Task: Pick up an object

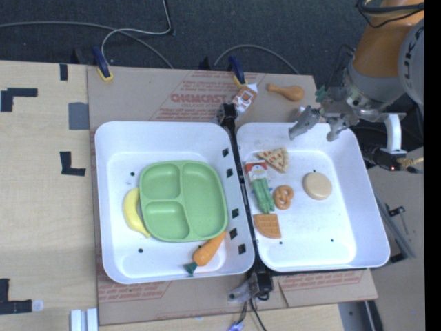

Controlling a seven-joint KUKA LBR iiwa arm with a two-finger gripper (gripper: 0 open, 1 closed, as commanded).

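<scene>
round tan cookie (lying flat) in right bin.

Below and left of the grey metal fingers, the smooth round cookie was pale beige, the knotted pretzel orange-brown, and the gridded waffle square orange. Farther left, the moulded plastic divided plate was light green, the curved banana yellow.
</scene>
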